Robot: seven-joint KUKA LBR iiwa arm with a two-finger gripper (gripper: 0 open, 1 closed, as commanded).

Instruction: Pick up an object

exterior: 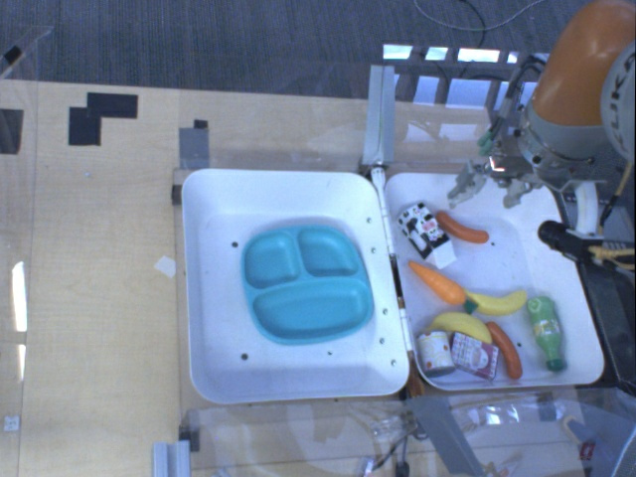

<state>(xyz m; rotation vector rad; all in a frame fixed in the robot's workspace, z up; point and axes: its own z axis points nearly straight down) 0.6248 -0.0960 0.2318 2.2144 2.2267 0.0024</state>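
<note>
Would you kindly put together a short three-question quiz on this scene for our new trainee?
1. True or false: the blue divided tray lies in the left bin.
2. Which item lies nearest the right bin's right edge? A) carrot B) green bottle C) cow-patterned carton
3. Fill in: the gripper hangs over the ____ bin.

Key
1. True.
2. B.
3. Right; it is above the bin's far end, and nothing shows between the fingers.
</note>
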